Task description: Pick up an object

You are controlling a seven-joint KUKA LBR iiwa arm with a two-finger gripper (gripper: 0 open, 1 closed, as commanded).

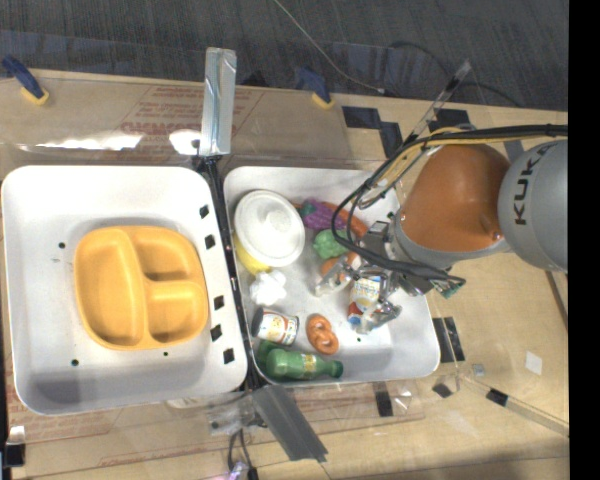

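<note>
My gripper (365,296) is low in the right bin (412,353), among the clutter on its right side. A small colourful object with blue and red patches (358,314) lies right at the fingertips. Whether anything sits between the fingers is hidden by the wrist. Close by are a small can (277,326), a pretzel-like orange piece (322,334), a green bottle (298,364), a white lidded cup (270,224), purple grapes (321,212) and a green toy (328,241).
The left bin (30,268) holds a yellow divided tray (140,286). A crumpled white piece (268,288) lies near the wall between the bins. The orange arm band (455,198) and black cables (400,163) hang over the right bin's back corner.
</note>
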